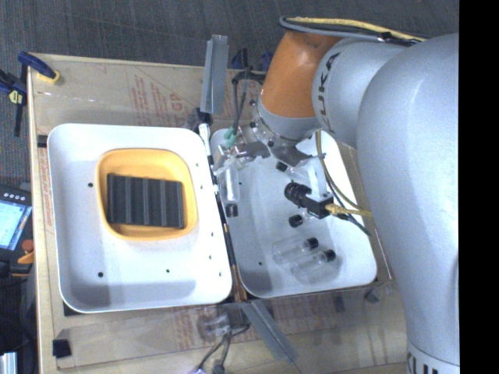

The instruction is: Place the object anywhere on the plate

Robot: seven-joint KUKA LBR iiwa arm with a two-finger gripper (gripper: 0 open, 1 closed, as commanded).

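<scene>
Wooden bench (117,92) carrying two bins; my hand (234,158), grip state unclear, hovering frame centre; plate (148,197) lying leftward.

Setting: robotics lab or test cell, not a home or shop.
Landmark: plywood bench (117,84), printed markings on its bare board.
On the bench: two shallow white bins side by side, left bin (70,263) and right bin (257,263), meeting at the bench middle.
Over the bench, right side: grey industrial arm (405,154) with orange band (292,76), cables (343,201) running along its wrist.
Bench left corner: blue clamp (37,65) gripping the board edge.
Left of the bench: small lit screen (12,220).
Around the bench: dark grey carpet (117,14).
Bench front edge: metal brackets (269,333) fixed beneath the bins.
</scene>
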